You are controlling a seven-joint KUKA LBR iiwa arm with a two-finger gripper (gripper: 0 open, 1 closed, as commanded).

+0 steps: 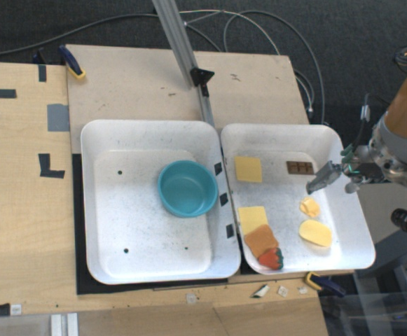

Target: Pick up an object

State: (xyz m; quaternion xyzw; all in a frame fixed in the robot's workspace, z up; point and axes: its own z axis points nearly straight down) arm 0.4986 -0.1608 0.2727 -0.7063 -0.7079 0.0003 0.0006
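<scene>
While your pincer [336, 176] hovers over the right bin [343, 140], whether its fingers are apart or together you cannot tell; just below it lies the small yellow piece [309, 206], untouched, beside the brown block [300, 167]

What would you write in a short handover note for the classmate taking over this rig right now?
Hand: at the right bin's right edge, above the floor; nothing visible between its fingers.
Right bin holds: square yellow flat block, small brown chocolate-like bar, two yellow rounded pieces, and a yellow slab with an orange piece and red strawberry-like toy piled at the front left.
Left bin: round teal plastic bowl.
Done: nothing picked.
Left: choose an object, grasp, lift.
</scene>
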